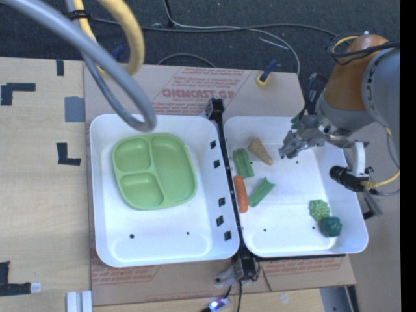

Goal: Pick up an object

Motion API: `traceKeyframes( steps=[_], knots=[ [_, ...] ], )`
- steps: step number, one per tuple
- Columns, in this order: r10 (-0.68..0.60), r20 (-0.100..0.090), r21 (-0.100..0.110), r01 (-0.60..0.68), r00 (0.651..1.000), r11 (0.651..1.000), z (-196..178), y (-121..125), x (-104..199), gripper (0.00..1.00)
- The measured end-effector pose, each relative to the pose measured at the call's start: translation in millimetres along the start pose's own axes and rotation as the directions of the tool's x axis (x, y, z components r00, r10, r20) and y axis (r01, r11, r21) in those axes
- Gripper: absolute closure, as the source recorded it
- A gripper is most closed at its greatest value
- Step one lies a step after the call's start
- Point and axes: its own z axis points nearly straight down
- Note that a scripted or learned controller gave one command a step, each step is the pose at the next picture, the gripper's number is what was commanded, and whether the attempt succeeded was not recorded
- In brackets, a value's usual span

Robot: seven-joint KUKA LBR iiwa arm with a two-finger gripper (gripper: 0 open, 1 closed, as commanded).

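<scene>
A green divided plate is lying in the left bin. In the right bin, green sticks, a carrot and a tan cone are lying near its left wall. The cone is sitting just left of the hand, pointing toward the bin's far left corner. Whether the hand is holding anything, I cannot tell. Broccoli is resting near the right wall.

A single fixed camera looks down from above at a slant, taking in the whole counter and both white bins. The arm enters from the frame's right side.
</scene>
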Motion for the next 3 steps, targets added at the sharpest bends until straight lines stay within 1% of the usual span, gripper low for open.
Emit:
traceKeyframes(
  steps=[1, 2, 3],
  knots=[
    [0.000, 0.000, 0.000, 0.000, 1.000, 1.000, -53.2, 1.4, 0.5, 1.00],
    [-0.006, -0.003, 0.003, 0.006, 1.000, 1.000, -60.2, 4.9, 63.3, 1.00],
    [-0.004, -0.002, 0.004, 0.004, 1.000, 1.000, -69.6, 1.3, 115.2, 1.00]
  ],
)
